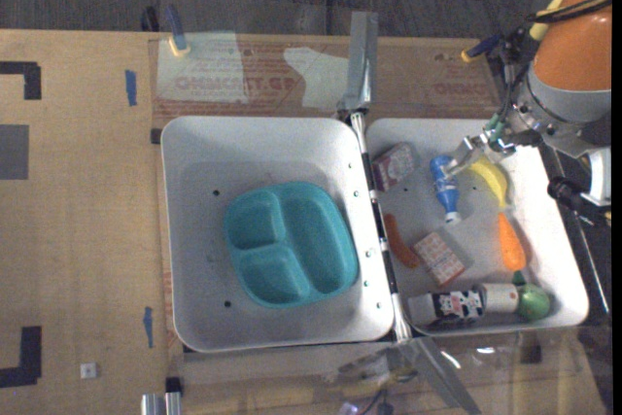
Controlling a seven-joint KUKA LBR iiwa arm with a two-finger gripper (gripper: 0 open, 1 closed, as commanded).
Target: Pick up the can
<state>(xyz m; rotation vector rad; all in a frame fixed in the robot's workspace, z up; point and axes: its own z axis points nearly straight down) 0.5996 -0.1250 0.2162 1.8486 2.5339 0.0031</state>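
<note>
- Approach step: the gripper [465, 151] hovers just right of the can [394, 166]; whether its claw is spread, I cannot tell.
- Next, it likely must shift left, then descend.

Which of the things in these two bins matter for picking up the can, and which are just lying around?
For the job: can, near the right bin's upper left corner; gripper, hovering by the banana.

Lying about: blue bottle, banana, carrot, sausage, pink box, cow-print bottle, green pear, teal plate in the left bin.
</note>
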